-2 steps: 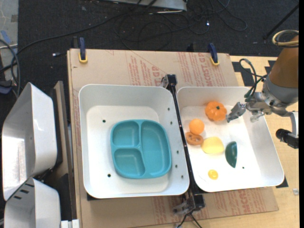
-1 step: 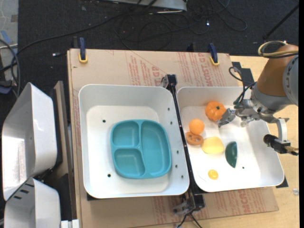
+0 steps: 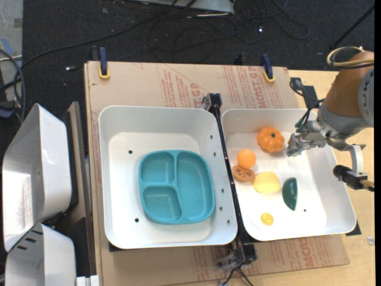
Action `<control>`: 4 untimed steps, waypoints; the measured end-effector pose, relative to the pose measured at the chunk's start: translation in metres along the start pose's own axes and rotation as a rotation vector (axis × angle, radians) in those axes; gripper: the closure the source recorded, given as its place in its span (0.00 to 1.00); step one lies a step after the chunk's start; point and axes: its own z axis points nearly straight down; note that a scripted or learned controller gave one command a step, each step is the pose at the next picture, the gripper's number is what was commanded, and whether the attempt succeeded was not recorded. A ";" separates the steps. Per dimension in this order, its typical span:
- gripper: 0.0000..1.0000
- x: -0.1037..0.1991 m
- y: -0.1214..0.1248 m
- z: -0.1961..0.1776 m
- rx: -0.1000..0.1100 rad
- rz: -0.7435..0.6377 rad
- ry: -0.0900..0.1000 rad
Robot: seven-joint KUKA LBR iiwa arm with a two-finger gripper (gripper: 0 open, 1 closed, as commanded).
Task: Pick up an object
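White plastic, twice over: two shallow bins sit side by side on a brown board-topped table [image 3: 178, 82]. The left bin [image 3: 113, 177] carries a teal divided plate [image 3: 177, 186] near its centre. The right bin [image 3: 333, 213] holds the small items: an orange pumpkin [image 3: 271, 140] at about 12 o'clock, an orange ball [image 3: 246, 158] at 10 o'clock from the bin's middle, an orange ring-like piece [image 3: 243, 173] touching the ball from below, a pale yellow lump [image 3: 266, 183] just beside that piece near the centre, a dark green pepper-like item [image 3: 290, 193] at 4 o'clock from the lump, and a small yellow piece [image 3: 266, 219] at 6 o'clock. The grey arm [image 3: 351, 100] with its orange band reaches in from 3 o'clock, its pincer [image 3: 296, 146] low over the bin's upper right, just beside the pumpkin at that fruit's 3 o'clock. Nothing shows between its tips; whether it stands wide or narrow, I cannot tell.
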 end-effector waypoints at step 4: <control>1.00 0.059 0.003 -0.151 0.005 -0.003 0.002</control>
